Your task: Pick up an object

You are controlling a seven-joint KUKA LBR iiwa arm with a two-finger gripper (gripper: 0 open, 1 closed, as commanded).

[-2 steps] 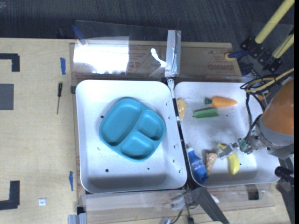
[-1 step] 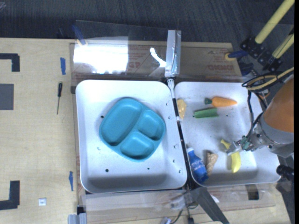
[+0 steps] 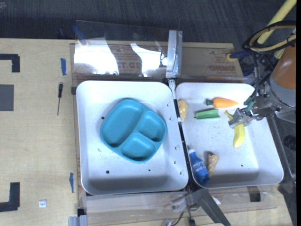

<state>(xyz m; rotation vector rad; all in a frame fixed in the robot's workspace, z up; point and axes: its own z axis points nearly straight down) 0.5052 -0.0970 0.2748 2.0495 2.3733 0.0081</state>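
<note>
The gripper (image 3: pixel 239 118) stands low over the right bin (image 3: pixel 263 171), at the upper end of a yellow banana (image 3: pixel 239 133) that lies near the bin's right wall; its fingers appear parted about that end, but whether they touch or hold the fruit cannot be told, so the step in hand is judged to be the approach to a grasp. The next move calls for closing squarely on the banana before lifting. The arm (image 3: pixel 281 76) reaches in from the right, wrist bent down over the bin's far-right corner.
</note>
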